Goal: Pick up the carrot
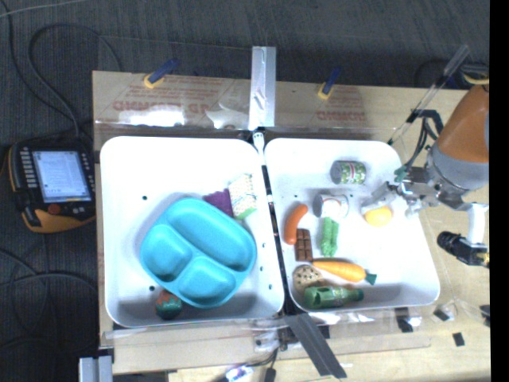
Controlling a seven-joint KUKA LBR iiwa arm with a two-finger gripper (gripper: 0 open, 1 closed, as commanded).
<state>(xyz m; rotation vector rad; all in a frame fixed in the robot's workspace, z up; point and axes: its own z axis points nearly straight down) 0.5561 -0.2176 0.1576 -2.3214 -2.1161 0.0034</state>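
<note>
Camera view: orange tapered carrot (343, 270) lies lower right, near white bin's front rim (374, 301); claw (406, 189) at right rim, grip state unclear.

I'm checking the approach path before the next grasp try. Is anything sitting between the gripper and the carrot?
Yes. The gripper is at the right bin's upper right edge, and the carrot lies lower down near the front. A yellow lemon-like piece sits just below-left of the gripper, roughly on that line. From above, nothing covers the carrot.
</note>
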